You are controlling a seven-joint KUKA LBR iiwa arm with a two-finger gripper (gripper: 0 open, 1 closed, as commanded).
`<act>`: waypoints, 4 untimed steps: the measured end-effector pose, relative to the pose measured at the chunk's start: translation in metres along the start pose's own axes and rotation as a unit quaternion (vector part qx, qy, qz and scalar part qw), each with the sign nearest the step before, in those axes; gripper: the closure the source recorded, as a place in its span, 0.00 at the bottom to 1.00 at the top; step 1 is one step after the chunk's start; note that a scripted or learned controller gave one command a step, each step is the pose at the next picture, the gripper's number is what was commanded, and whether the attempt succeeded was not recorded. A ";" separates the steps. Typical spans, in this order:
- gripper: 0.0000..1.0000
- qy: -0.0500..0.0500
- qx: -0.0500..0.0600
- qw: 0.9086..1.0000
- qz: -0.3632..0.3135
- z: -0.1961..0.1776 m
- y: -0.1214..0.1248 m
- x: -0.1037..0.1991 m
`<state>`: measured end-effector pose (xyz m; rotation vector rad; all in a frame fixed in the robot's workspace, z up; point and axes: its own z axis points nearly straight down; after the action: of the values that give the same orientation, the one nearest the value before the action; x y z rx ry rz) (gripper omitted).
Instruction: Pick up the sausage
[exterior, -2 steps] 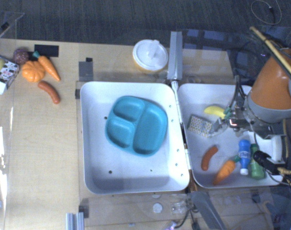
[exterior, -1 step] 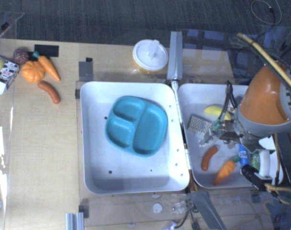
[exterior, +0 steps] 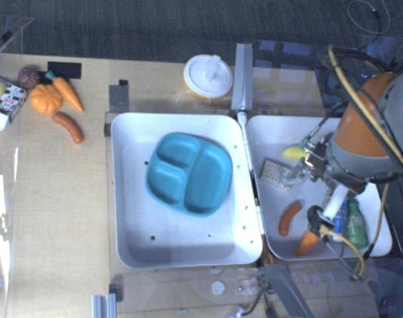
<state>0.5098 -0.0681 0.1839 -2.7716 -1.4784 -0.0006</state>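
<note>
Lying in right bin (exterior: 380, 247): sausage (exterior: 289, 218), carrot (exterior: 307, 242); left bin (exterior: 122, 177) holds blue plate (exterior: 189, 172); end effector (exterior: 306, 165) opening unclear

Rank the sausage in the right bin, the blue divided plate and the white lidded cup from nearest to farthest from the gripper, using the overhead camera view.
Measured from the gripper, over the right bin:
1. Sausage, in the right bin, just below and left of the gripper.
2. Blue divided plate, in the middle of the left bin.
3. White lidded cup, on the bench behind the bins.

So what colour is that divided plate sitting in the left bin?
The divided plate is blue-teal all over, plain with no pattern, seen clearly in the camera view.
</note>
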 end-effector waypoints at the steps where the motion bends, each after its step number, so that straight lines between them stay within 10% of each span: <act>1: 0.00 0.000 0.001 0.992 0.124 -0.010 -0.021 0.048; 2: 0.00 -0.001 0.000 0.963 0.270 -0.024 0.070 0.032; 3: 0.00 0.004 -0.004 0.969 0.246 0.094 0.082 0.015; 4: 0.00 0.000 0.000 0.983 0.182 -0.078 -0.016 0.005</act>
<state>0.4997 -0.0551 0.2620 -2.9941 -0.9492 -0.0011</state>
